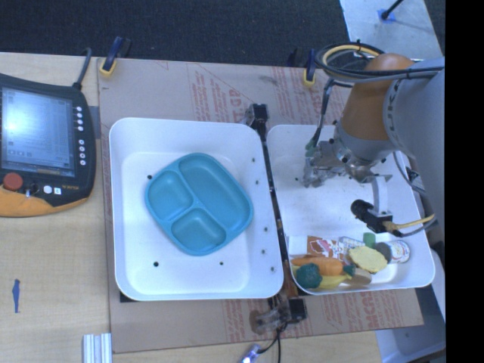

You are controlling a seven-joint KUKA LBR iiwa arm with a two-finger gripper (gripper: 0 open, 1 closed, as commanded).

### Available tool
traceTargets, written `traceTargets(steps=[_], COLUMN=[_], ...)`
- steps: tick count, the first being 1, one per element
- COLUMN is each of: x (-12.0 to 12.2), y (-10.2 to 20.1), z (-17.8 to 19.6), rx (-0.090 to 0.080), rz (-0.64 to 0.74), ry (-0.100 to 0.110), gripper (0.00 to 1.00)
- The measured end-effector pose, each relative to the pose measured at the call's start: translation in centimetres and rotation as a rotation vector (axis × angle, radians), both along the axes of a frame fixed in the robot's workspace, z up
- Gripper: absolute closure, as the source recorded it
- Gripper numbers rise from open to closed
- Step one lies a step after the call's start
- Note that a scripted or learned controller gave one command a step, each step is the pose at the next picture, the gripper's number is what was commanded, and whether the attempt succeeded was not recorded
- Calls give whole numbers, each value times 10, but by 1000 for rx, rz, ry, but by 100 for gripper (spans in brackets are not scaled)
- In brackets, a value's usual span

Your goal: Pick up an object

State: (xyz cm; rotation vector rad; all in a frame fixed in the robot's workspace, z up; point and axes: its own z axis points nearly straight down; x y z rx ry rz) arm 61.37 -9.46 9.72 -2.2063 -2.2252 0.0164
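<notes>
Two white bins on the bench, the arm over the right one

The left bin (128, 203), in the middle of the frame, holds a blue divided plate (198, 203) with three compartments, lying flat near its centre. The right bin (291, 150) has its objects heaped along its lower edge, at the lower right of the frame: a printed packet (324, 246), an orange carrot-like piece (321, 264), a dark green round object (308, 276), a yellow disc-shaped piece (367, 259) and a small round lid-like thing (398, 251), all touching or just beside one another. The gripper (318, 174) hangs over the bare upper part of the right bin, well apart from that heap, with nothing seen between its fingers; how far they are spread I cannot tell. A tablet-style control pendant (41, 146) lies at the left edge of the frame.
</notes>
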Motion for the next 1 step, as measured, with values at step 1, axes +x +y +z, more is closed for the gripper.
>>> traceTargets(steps=[1], x=[30], y=[59], z=[93], rx=[2], rz=[-4], ry=[-8], gripper=[100])
